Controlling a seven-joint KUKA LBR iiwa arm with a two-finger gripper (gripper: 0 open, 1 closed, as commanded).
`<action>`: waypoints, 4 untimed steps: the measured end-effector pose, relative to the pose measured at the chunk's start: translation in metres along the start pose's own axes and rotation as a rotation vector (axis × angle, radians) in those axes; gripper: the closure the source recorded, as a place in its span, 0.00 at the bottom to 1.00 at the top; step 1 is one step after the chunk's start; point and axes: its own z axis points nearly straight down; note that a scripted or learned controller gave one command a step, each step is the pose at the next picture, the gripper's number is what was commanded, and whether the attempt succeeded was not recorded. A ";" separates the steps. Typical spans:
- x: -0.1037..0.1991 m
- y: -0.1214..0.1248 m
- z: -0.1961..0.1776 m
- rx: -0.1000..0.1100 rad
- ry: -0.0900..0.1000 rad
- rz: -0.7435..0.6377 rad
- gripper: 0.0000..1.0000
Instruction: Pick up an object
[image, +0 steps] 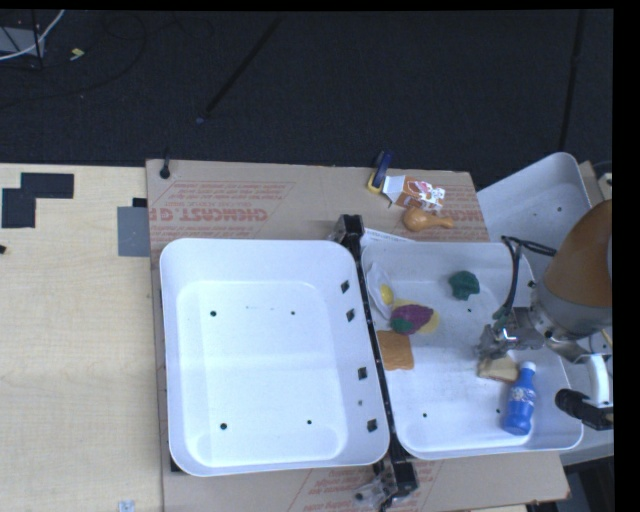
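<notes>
1. My gripper (493, 345) hangs low over the right bin (440, 440), near its right side; the arm enters from the right, so this bin is the nearer reach.
2. How far the tool is open I cannot tell, and nothing can be seen in its hold.
3. A tan piece (497, 370) lies just beside the tool, touching or nearly touching the blue bottle (518, 400); I judge one of these the likely target.
4. Farther left lie a green piece (463, 285), a purple-and-yellow toy (412, 319) and an orange block (395, 351), the last near the dividing wall.
5. The left bin (180, 300) adjoins it; an orange toy (428, 220) rests outside on the cardboard (250, 205).
6. Risk: bottle and tan piece crowd each other, inviting a nudge.
</notes>
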 end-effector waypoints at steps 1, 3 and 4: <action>-0.001 0.002 0.006 -0.003 -0.004 0.000 1.00; -0.001 -0.005 0.005 -0.011 -0.007 0.001 1.00; -0.001 0.109 0.011 -0.002 -0.003 -0.003 1.00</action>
